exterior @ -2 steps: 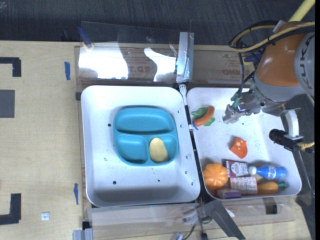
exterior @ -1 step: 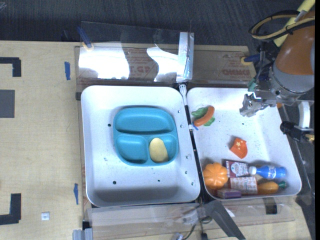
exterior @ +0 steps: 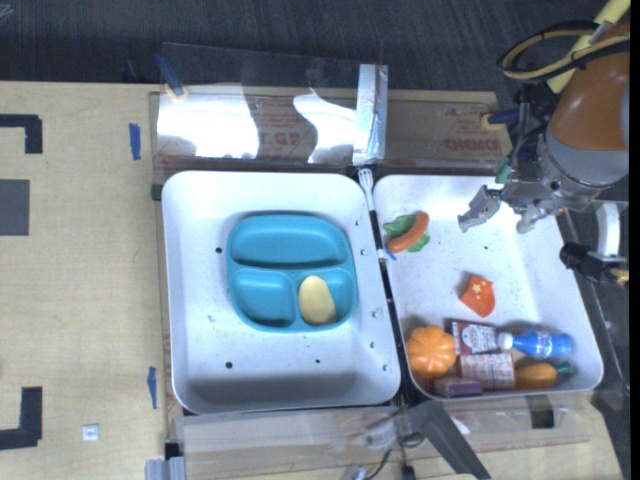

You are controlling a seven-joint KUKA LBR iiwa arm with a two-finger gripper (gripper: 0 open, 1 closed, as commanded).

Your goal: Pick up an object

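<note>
Two-finger metal gripper hangs spread apart, grasping nothing, over the right white bin. Small orange-red toy piece, possibly a strawberry, lies mid-bin, well apart.

The arm reaches in at the worktop's far right corner, its orange band uppermost and the grey wrist below it, yellow and black cables looping above. The gripper hangs beneath the wrist, pointing toward the worktop's left. Its two fingers look spread apart with nothing between them, though the slanted view leaves this somewhat uncertain.
</note>
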